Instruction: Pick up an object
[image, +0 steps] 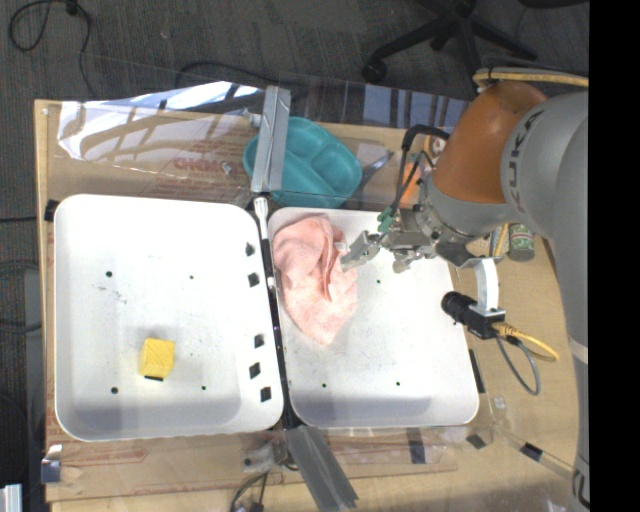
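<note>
Grey arm's two-finger jaws (378, 250) poised beside crumpled pink cloth (315, 275) in right white bin (400, 400), spread indeterminable; risk: limp fabric slipping free when pinched at edge.

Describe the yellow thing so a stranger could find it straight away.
Look at the two white bins side by side and take the left bin. Near its lower left corner lies a small yellow block. It is the one bright, square-edged item there; the other bin holds a soft pink cloth.
</note>
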